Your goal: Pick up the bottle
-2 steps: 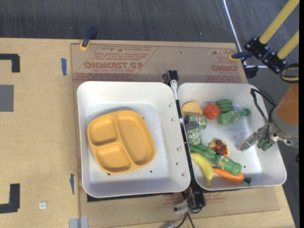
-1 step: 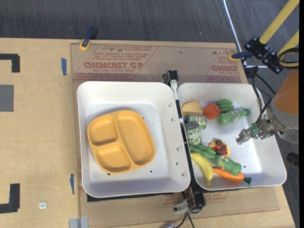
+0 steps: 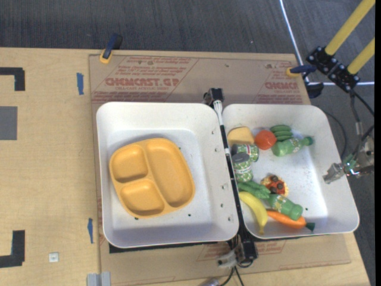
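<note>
A green bottle [image 3: 290,146] lies on its side at the back of the right bin [image 3: 333,130], its cap pointing right, next to a red tomato [image 3: 265,139]. Another green bottle [image 3: 286,207] lies near the front of that bin, between a banana [image 3: 255,206] and a carrot [image 3: 287,220]. A small grey metal part that looks like my gripper [image 3: 345,170] hangs over the bin's right rim, apart from both bottles. It is too small to make out clearly, and nothing shows in it.
The right bin also holds a yellow block [image 3: 240,135], a labelled can [image 3: 244,158], a small orange-and-black toy [image 3: 275,185] and green pods. A yellow divided plate [image 3: 152,176] sits in the left bin [image 3: 119,118]. Yellow stand legs [image 3: 351,22] and cables are at the back right.
</note>
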Controlling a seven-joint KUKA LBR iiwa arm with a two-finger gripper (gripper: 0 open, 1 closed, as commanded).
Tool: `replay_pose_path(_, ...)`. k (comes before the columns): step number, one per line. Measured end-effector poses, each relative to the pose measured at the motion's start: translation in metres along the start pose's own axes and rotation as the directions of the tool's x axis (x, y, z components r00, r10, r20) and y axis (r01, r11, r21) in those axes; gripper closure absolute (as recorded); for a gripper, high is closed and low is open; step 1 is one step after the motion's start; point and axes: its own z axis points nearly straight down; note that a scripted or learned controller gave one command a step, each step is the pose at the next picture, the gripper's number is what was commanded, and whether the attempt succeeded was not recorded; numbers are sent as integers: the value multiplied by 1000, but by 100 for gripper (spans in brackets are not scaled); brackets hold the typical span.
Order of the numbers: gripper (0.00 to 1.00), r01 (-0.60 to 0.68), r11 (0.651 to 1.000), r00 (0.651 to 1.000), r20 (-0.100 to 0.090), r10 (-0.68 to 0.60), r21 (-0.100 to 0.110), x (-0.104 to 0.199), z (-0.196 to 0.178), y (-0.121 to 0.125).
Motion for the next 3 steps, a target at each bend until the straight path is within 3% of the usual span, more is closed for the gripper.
replay_pose_path(1,100,329,944,944,-1,-329,-1,-7,98,-6)
replay_pose_path(2,0,334,943,943,-11,-334,-1,-2,98,-5)
replay_pose_path(3,100,329,944,944,13,-329,-10,-8,87,-2)
